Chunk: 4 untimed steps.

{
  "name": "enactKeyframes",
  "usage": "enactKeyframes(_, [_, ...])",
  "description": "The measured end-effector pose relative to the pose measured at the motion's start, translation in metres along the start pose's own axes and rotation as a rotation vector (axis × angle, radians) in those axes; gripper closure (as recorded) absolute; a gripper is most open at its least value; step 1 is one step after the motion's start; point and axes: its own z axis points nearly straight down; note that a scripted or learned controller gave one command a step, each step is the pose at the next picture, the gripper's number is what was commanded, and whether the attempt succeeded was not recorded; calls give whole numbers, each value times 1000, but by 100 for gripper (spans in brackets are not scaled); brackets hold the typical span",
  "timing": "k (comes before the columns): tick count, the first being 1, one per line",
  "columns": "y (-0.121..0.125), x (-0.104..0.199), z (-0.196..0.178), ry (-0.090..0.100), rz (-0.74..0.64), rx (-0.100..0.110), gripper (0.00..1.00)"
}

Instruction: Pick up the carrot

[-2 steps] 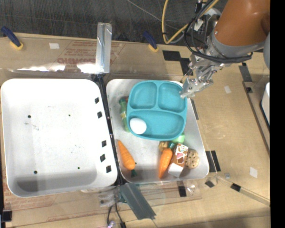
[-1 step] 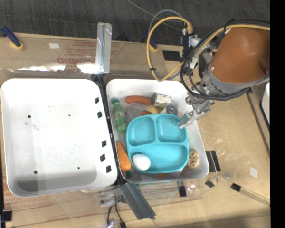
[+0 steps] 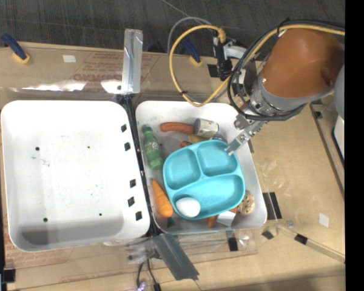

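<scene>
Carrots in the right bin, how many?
1 for sure: the carrot lies along the left wall of the right bin, beside the blue tray. An orange bit under the tray's near edge may be another; the tray could hide more.

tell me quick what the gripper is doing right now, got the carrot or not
Gripper: not on the carrot; it sits at the teal tray's upper right edge. Open or closed cannot be told.

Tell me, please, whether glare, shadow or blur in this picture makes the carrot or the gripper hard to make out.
In the camera view, the carrot is sharp and evenly lit, beside the blue tray; glare sits on the clear film behind the left bin, away from the carrot; soft shadow darkens that bin's near corner; the gripper is small and slightly soft, so its state is unclear.
</scene>
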Motion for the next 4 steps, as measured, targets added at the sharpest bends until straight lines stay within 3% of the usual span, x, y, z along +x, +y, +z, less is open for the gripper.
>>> enactKeyframes(1, [-1,-2,-7,-5,-2,-1,100])
enactKeyframes(2, [19,-49,-4,27,-151,10,100])
enactKeyframes(3, [34,-22,8,8,-592,6,100])
enactKeyframes(4, [-13,-75,7,19,-832,10,100])
